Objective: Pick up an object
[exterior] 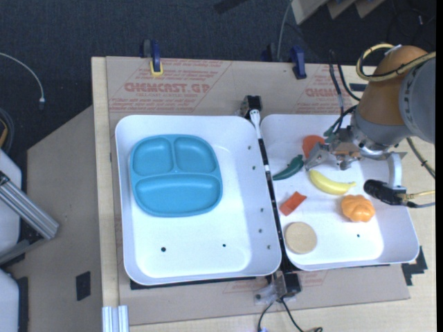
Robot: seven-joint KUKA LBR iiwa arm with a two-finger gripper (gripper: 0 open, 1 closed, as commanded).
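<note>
Camera view: gripper (325, 156) sits low over the far half of the right bin (387, 244), in the middle of a tight cluster. Red-orange piece (311, 144) is just beyond it, green piece (289, 167) is on the divider side, and banana (331, 182) is just on the near side. The wrist hides the tip, so I can't tell if it's open or closed, or whether it has anything. Every object looks to be lying on the bin floor.

Risks, my read:
- The three candidates are crowded. A closing grasp could catch two of them, or nudge one aside and close on air.
- The banana is curved and smooth, so an off-centre pinch likely makes it roll or squirt out.
- The green piece is thin and lies close to the bin wall. It's easy to shove against the wall instead of gripping it.
- Coming down too far hits hard plastic.

Elsewhere in the right bin and well clear of the gripper: red wedge (293, 202), orange fruit (357, 208), tan disc (301, 237).

Surface: both bins are glossy white with shallow walls, so things will probably slide. The left bin (194, 251) holds a blue divided plate (176, 175). The bins sit on a tan board (221, 88) with red printing, held by blue clamps (156, 57) at the far edge.

Room: dark floor (62, 33), loose cables, and an aluminium profile (28, 209) on the side away from the arm.
</note>
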